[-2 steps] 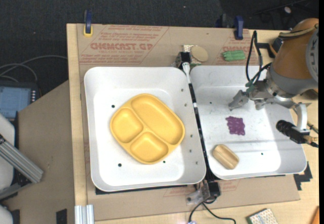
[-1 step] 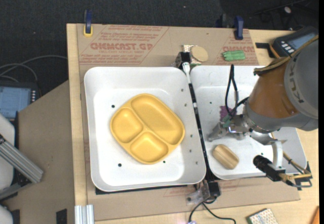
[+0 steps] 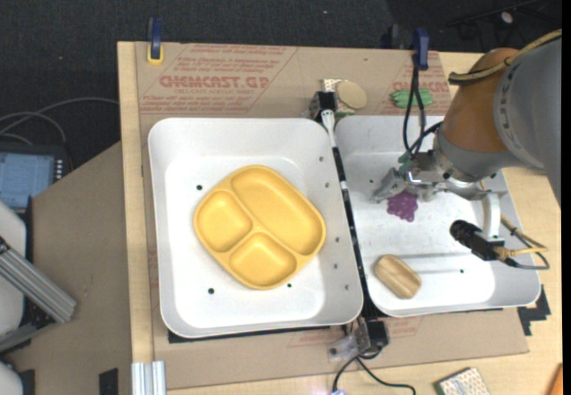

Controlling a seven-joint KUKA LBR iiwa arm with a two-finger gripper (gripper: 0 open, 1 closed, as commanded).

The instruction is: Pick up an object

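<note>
The surface (image 3: 232, 72) carries two shallow white bins side by side. The left bin (image 3: 178, 145) holds a yellow divided plate (image 3: 259, 226), lying flat near its middle. It looks like stiff, smooth plastic with a low rim. It is light but wide, and it would be awkward to pinch anywhere except at that rim.

The arm (image 3: 526, 108) reaches in over the right bin (image 3: 446, 282), with its orange band above the wrist. Two loose things lie in this bin.

The larger is a tan, loaf-shaped piece (image 3: 397, 276) near the front wall, well apart from the arm. It looks light and rounded, probably foam or plastic. A grip across its short width would seem the safest.

The smaller is a purple grape-like bunch (image 3: 404, 205) toward the bin's left side, just below the end effector (image 3: 415, 181). This appears to be the thing being tried for. It looks like a light, knobbly toy, perhaps slightly yielding. Its lumps would give some purchase, though it could roll or slip out sideways. Closing across the middle of the bunch seems the best hold.

The end effector hangs very close to the bunch. From this slant I cannot tell whether it is released or clenched, or whether it touches the bunch at all. The bunch still seems to rest on the bin floor.
</note>
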